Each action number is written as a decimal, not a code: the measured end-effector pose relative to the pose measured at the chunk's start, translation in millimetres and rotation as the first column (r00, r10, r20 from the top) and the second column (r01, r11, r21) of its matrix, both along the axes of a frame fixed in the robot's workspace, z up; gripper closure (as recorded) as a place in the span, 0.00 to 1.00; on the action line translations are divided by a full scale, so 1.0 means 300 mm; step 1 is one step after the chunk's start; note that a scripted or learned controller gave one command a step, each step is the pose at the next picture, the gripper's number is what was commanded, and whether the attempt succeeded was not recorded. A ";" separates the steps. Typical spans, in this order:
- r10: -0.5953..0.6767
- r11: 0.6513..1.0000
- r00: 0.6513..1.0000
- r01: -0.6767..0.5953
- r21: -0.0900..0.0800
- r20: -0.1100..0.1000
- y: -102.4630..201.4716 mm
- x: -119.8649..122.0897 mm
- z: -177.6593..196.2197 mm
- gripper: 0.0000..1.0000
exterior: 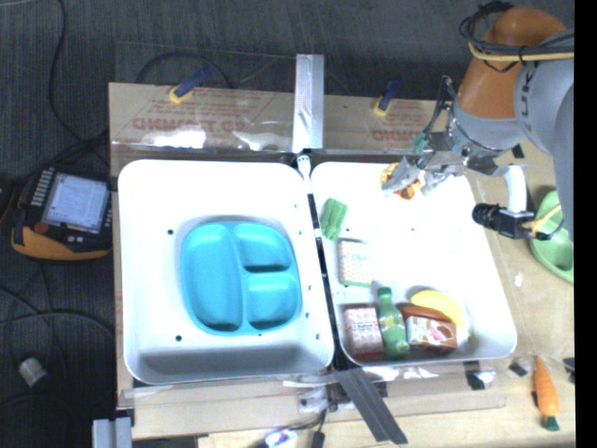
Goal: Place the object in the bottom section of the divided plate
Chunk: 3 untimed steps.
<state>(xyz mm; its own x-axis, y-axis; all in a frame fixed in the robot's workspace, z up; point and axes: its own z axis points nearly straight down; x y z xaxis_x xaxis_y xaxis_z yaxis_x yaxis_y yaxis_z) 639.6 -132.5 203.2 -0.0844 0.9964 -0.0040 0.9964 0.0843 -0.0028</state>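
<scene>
The grey arm [522,73] reaches in over the far corner of the right bin [485,278], its orange band uppermost and its wrist angled down toward the bin floor. The gripper [408,181] pinches a small orange object [405,189] between its fingers, raised near the bin's back wall. The blue divided plate [241,276] lies in the left bin [149,278], well apart from the gripper. Packaged foods and a green bottle [390,323] crowd the right bin's near end.
</scene>
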 end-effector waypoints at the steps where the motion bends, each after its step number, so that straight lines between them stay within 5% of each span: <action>1: -0.173 0.985 0.985 0.173 0.004 -0.001 0.323 -0.144 0.088 1.00; 2: -0.273 0.962 0.962 0.273 0.002 -0.002 0.752 -0.043 0.063 1.00; 3: -0.593 0.805 0.805 0.593 -0.003 -0.004 1.034 -0.264 -0.144 1.00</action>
<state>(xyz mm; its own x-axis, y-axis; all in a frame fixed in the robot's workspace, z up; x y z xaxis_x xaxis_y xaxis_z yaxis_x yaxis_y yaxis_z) 560.4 177.8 160.0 0.5226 0.8525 -0.0065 0.8525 -0.5227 -0.0070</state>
